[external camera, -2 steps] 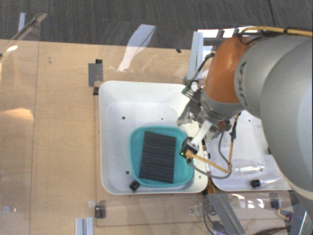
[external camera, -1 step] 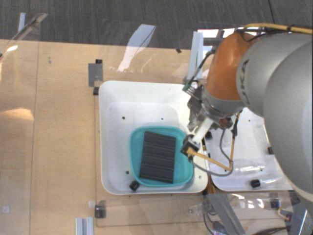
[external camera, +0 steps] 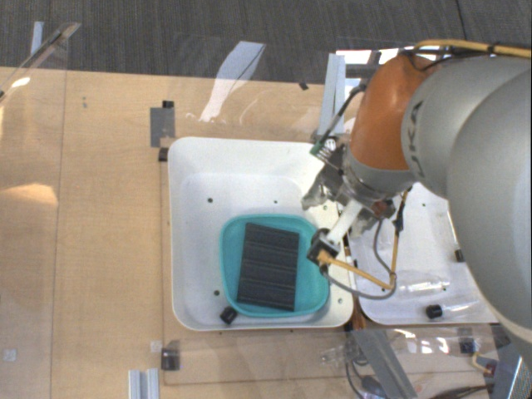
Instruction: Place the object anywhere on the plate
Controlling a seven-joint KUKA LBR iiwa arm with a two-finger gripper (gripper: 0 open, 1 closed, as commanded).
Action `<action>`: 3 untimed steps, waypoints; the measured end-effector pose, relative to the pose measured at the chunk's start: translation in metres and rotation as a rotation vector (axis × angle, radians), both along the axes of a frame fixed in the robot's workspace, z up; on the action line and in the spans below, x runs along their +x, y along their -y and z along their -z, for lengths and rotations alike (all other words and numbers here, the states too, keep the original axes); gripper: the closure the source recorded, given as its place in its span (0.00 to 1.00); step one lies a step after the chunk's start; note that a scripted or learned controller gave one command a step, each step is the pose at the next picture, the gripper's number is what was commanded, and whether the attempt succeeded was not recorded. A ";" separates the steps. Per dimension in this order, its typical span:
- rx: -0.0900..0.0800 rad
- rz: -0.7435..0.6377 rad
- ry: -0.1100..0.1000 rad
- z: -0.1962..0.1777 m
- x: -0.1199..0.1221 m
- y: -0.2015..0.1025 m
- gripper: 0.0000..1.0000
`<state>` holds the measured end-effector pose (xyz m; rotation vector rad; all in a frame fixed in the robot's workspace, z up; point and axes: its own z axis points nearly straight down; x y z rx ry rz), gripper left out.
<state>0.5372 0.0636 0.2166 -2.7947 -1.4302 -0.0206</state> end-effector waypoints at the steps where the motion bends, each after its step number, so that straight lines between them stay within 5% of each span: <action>1: -0.008 -0.073 -0.008 0.032 0.093 -0.031 0.00; 2: -0.009 -0.082 -0.001 0.020 0.095 -0.033 1.00; 3: -0.006 -0.118 -0.006 0.014 0.045 -0.075 1.00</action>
